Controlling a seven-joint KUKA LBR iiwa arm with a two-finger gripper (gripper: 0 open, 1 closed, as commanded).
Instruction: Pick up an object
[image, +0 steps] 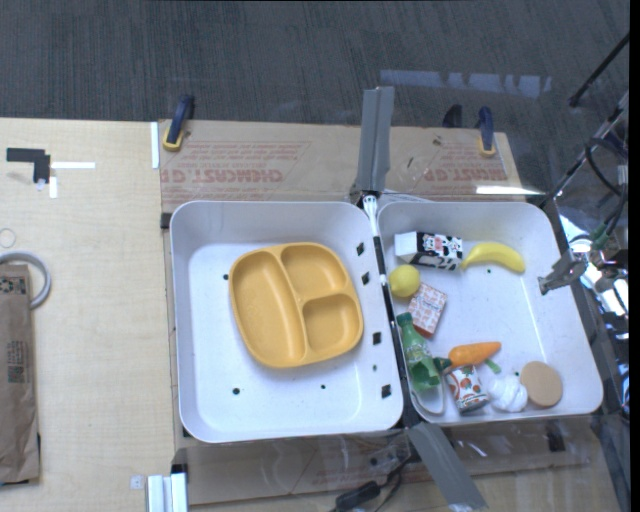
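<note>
Claw (562, 272) at right bin's (575, 330) right rim, part cut off, grip unreadable; banana (494, 257) just left.

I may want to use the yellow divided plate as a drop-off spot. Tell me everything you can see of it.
The yellow divided plate is a rounded-square tray, matte and plastic-looking, with three compartments: one long one on the view's left side and two smaller ones on the right. It lies flat and right side up, turned slightly askew, near the middle of the left white bin, resting on the bin's floor. Nothing lies in its compartments and nothing else touches it.
</note>
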